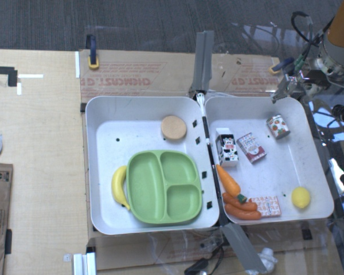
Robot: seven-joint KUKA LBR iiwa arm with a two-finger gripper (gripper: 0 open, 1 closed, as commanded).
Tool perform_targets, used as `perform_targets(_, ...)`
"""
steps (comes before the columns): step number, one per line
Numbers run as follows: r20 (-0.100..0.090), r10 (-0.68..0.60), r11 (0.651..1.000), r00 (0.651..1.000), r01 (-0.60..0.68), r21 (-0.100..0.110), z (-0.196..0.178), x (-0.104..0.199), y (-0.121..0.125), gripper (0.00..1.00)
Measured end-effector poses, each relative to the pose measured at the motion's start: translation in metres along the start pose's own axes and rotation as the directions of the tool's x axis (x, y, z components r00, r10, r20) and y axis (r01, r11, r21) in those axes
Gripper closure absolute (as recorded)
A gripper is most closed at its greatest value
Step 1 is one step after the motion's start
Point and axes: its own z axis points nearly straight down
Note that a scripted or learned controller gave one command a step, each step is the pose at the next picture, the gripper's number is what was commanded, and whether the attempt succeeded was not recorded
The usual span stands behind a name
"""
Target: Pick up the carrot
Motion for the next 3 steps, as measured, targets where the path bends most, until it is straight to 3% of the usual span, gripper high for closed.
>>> perform_targets(1, 0.000, 0.179, 0.984, 0.984, -0.179, 0.002, 0.055, 0.078, 0.008, 0.00)
perform_targets(2, 0.001, 0.148, 0.989, 0.989, -0.148, -0.001, 0.014, 0.108, 0.017, 0.00)
perform_targets(3, 0.001, 0.273, 0.962, 0.962, -0.273, 0.003, 0.070, 0.185, -0.039, 0.00)
